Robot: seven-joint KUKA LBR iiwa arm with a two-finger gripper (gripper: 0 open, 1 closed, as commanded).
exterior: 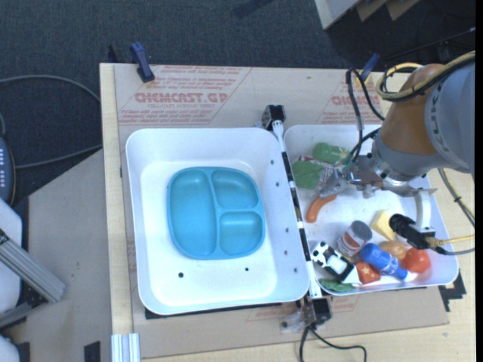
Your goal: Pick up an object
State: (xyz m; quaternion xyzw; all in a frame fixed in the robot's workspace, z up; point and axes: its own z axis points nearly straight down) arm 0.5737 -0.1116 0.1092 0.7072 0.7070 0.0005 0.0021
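Two bins fill the bench; we see a blue tray [216,212] in the left one [151,157]. Right of centre, the gripper [343,176] hangs over toys in the right bin [445,271]; we cannot tell its state.

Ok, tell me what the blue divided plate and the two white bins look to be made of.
Blue divided plate: likely moulded plastic with a soft sheen, one even colour, and rounded ridges between its three compartments.
Left bin and right bin: probably thin formed plastic, smooth and slightly glossy, with rounded corners and a stepped rim. Only the look suggests this.
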